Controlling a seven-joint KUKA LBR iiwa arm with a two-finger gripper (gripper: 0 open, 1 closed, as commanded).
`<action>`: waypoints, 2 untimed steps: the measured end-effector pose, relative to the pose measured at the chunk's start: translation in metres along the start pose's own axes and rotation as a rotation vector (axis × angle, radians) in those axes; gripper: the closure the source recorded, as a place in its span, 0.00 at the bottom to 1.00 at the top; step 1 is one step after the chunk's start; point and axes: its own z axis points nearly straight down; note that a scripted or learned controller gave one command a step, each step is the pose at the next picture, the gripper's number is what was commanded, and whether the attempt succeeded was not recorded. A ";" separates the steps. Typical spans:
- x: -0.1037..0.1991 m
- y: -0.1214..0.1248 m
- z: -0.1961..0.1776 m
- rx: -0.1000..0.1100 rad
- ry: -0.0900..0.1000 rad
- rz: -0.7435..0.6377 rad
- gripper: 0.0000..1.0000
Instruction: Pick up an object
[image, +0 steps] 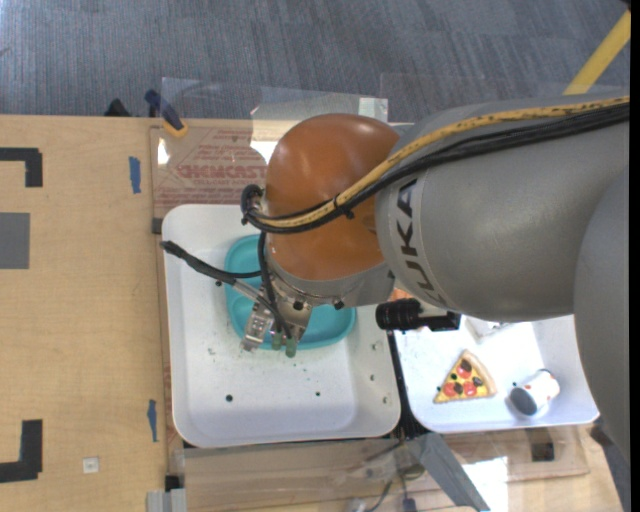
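Two bins sit side by side on the worktop (80, 300). The left bin (200, 400) holds a bowl (245, 262); the right bin (570, 400) holds a pizza slice (466, 379) left of a cup (533, 393), lower right of frame.

Teal object (243, 262) mostly hidden under arm (480, 200), end effector (272, 338) fingers' state unclear

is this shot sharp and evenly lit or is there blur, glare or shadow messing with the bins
Camera view: lighting is soft and even, with no harsh glare on the left bin. The arm's grey casing looms large near the lens and hides much of both bins. The pizza slice toy in the right bin reads clearly; the gripper over the teal dish looks slightly soft.
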 end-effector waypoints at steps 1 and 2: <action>-0.001 0.001 -0.011 -0.003 -0.004 -0.002 1.00; -0.001 0.003 -0.021 -0.007 -0.009 -0.005 1.00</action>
